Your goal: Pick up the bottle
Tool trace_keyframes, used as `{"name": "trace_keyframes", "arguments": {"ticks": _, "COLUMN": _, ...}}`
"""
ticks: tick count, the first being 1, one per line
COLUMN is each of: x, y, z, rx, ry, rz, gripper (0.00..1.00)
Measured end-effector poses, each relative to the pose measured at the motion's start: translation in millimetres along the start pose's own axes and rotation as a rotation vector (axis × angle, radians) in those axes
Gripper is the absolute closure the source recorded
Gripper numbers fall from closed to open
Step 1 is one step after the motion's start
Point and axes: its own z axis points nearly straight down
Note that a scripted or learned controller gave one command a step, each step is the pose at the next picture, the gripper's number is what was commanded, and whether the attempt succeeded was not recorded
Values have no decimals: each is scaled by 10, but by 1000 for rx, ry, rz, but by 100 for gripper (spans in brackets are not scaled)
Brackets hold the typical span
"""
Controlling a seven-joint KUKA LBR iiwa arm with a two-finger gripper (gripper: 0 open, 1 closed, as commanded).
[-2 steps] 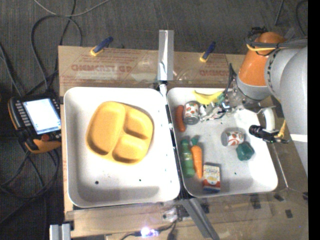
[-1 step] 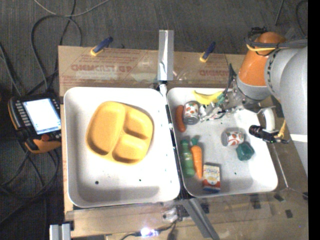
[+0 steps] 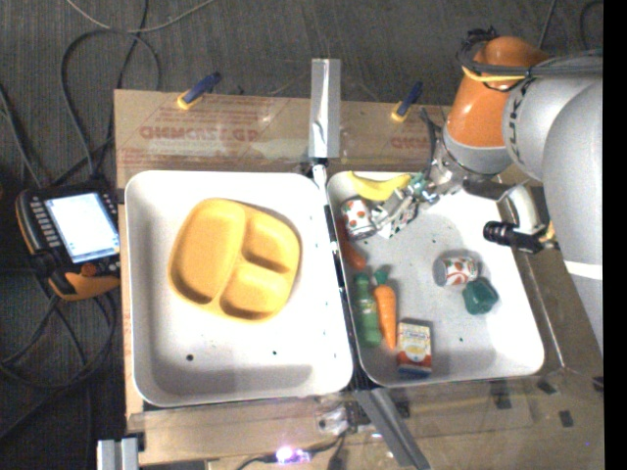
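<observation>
Green plastic bottle [image 3: 367, 311] lies flat in right white bin [image 3: 509, 355], untouched; hand [image 3: 404, 207] hovers well apart near a patterned cup [image 3: 358, 216], its state unclear.

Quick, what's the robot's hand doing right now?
Hand: can't tell if it holds anything; it's in the right bin, by a spotted cup.

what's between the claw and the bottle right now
Nothing visible. The claw sits at the right bin's far-left corner beside a spotted cup; the green bottle lies nearer along the left wall, carrot touching its right side.
</observation>
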Motion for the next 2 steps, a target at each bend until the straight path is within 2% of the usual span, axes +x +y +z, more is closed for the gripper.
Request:
{"name": "trace_keyframes", "arguments": {"ticks": 1, "x": -903, "y": -360, "z": -570, "rx": -6, "ry": 5, "rz": -311, "gripper": 0}}
{"name": "trace_keyframes", "arguments": {"ticks": 2, "x": -774, "y": -573, "z": 333, "rx": -11, "ry": 8, "rz": -528, "gripper": 0}}
